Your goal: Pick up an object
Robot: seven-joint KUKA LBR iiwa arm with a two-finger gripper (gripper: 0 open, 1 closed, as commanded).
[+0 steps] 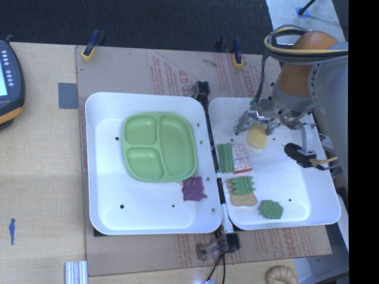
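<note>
My gripper [256,124] hangs over the back of the right bin [320,209], reaching in from the right. Its fingers [241,126] are spread apart and hold nothing. A pale yellow lump [257,138] lies on the bin floor just in front of and below the fingertips. In the same bin lie a green ribbed strip [225,157], a white and red packet [240,157], a tan slab topped with green [242,191] and a green bumpy piece [270,209].
The left bin [103,209] holds a green divided plate [160,147] and a purple piece [193,189] near the inner wall. A black clamp [202,90] sits where the bins meet. A handheld pendant [9,81] lies at the far left.
</note>
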